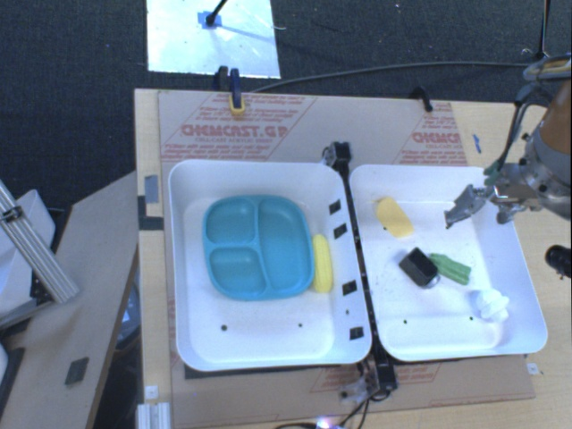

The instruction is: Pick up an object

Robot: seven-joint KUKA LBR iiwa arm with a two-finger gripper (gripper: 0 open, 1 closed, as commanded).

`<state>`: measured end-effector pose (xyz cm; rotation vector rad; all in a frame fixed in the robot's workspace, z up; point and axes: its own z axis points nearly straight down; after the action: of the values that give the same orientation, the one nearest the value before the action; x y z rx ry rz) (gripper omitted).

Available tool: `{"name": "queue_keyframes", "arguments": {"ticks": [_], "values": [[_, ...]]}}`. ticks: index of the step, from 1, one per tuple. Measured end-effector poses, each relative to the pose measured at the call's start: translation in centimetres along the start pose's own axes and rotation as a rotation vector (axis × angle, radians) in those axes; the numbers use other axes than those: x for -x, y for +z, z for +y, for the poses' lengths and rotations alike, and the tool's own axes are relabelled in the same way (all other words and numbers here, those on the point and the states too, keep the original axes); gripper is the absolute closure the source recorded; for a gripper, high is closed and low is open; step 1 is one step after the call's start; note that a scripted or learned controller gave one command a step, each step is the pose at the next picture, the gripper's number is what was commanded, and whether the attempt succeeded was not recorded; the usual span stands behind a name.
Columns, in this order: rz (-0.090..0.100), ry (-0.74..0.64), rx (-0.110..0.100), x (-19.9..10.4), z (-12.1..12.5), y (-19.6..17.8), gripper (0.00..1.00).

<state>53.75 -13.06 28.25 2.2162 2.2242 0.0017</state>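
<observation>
My jaws (466, 206) hung over the right bin (523, 266), near its upper right part, with nothing between them; whether they were spread or pinched I could not tell from that slanted look down.

No single thing was named for me, so I weighed what lay closest. At about eight o'clock from my jaws, near by, sat a black block (417, 266), touching or nearly touching a green piece (452, 268) that ran off toward the right. I judged the black block stiff and light, probably easy to squeeze across its short sides, but the green piece pressed against it could be dragged along. At nine o'clock lay a yellow wedge (394, 216), standing apart from the rest, with clear floor all round; it looked light and perhaps soft like foam, and I judged it the safest choice, taken across its narrow width. At six o'clock, near the bin's lower right corner, was a small white crumpled thing (490, 305); it looked soft and limp, likely to slip or squash.

Further out at nine o'clock, the left bin (259, 347) held a blue divided plate (255, 244) with a yellow banana-like piece (322, 264) touching its right rim. The plate looked flat, smooth and wide, hard for me to pinch.

Both bins rested on the table (152, 266).
</observation>
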Motion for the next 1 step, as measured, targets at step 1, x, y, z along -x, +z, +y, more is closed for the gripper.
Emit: {"name": "queue_keyframes", "arguments": {"ticks": [1], "values": [[0.001, 0.002, -0.005, 0.44, 0.85, 5.57, 0.0]]}}
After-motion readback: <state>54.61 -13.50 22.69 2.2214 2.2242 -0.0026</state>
